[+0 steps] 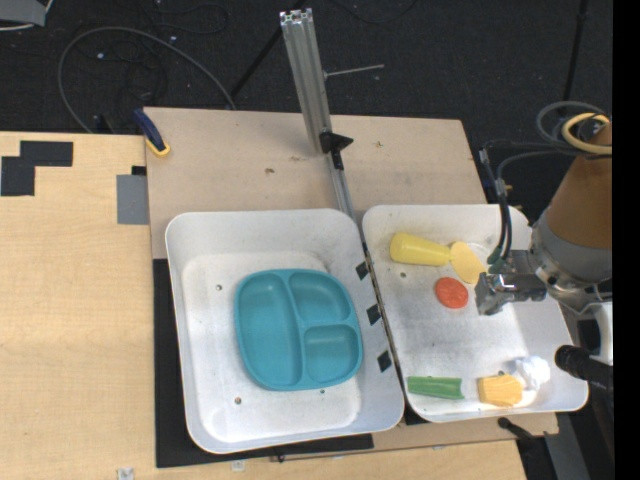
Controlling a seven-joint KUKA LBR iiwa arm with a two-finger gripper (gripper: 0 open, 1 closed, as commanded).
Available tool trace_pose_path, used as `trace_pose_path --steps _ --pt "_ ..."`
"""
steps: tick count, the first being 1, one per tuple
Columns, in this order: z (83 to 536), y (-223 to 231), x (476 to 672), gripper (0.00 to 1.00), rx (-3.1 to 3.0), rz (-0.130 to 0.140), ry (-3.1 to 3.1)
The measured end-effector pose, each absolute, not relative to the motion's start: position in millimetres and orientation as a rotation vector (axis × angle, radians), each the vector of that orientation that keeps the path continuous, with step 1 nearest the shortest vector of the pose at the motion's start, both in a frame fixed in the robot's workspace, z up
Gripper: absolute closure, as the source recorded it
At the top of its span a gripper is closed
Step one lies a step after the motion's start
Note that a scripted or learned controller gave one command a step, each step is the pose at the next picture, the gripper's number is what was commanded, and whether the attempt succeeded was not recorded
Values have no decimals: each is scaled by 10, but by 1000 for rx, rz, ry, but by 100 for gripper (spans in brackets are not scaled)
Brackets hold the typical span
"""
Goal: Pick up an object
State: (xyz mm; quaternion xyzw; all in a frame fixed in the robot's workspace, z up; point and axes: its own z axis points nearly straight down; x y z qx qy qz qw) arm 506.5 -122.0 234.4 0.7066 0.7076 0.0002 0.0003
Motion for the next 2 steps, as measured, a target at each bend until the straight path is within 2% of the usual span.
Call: trace_pose_path --steps 2 --pt "2460 -282 5447 100 2217 1 2229"
